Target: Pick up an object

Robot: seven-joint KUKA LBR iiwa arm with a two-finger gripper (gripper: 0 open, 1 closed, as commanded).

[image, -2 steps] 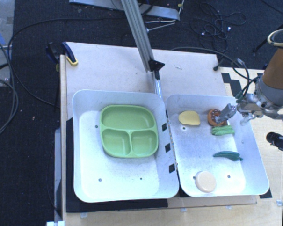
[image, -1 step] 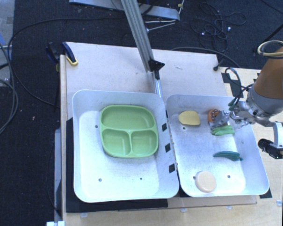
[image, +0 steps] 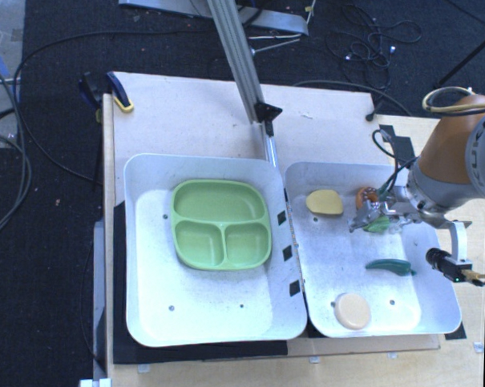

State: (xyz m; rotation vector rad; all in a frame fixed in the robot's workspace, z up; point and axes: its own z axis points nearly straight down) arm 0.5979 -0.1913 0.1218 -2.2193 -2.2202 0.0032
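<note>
pincer [image: 375,217] low in right bin [image: 430,317], can't tell its grip, yellow bun [image: 325,203] close left, green pepper [image: 390,266] just below, divided green plate [image: 222,224] in left bin [image: 141,304]

Arm [image: 461,150] cut off at right edge.

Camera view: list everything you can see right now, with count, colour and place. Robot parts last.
bench: one, pale wood, under both bins
bins: two, white, side by side; left bin, right bin
tray: one, light green, three compartments, in the left bin
yellow piece: one, yellow, far left part of the right bin
round piece: one, cream, near edge of the right bin
green piece: one, dark green, long, middle right of the right bin
small items: orange and green, at the gripper, too small to identify
arm: one, grey with orange band, reaching in from the right
gripper: one, low over the far part of the right bin
</note>
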